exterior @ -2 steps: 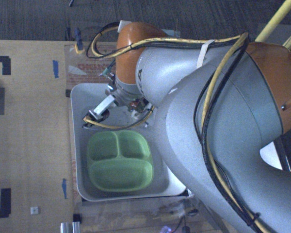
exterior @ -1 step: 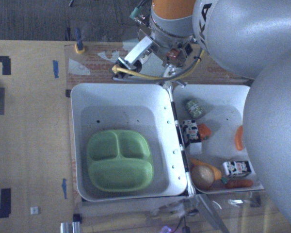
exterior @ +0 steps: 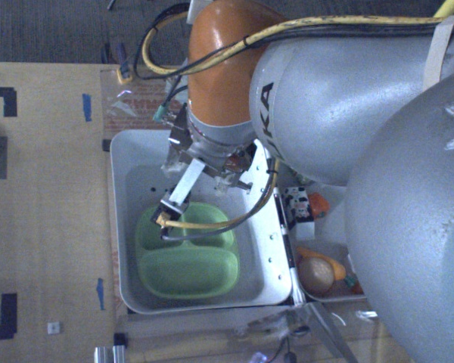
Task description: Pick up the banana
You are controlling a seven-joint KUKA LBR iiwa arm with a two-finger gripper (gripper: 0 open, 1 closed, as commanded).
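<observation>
KUKA arm [exterior: 348,104]: grey, fills the view to the right of and above the green divided plate [exterior: 188,259]. Its orange band [exterior: 216,59] sits above the plate's far edge.

Wooden bench [exterior: 45,218]: extends left of the plate, with black tape corners [exterior: 4,100] and blue tape strips [exterior: 87,106].

White bin [exterior: 121,203]: holds the plate, which lies flat on its floor toward the near wall.

Second white bin [exterior: 329,229]: just right of the plate's bin, mostly covered by the arm.

Gripper [exterior: 216,169]: inside the first bin, above the plate's far edge. Whether it is clenched or released cannot be told; nothing is seen in its grasp.

Tan round thing [exterior: 315,276]: in the second bin, right of the plate.

Yellow-orange elongated thing [exterior: 327,262]: touches the tan thing, well right of the plate and apart from the gripper. It may be the banana; shape too hidden to confirm.

Red-orange thing [exterior: 318,203] and black-and-white thing [exterior: 295,201]: side by side, right of the plate's far corner.
</observation>
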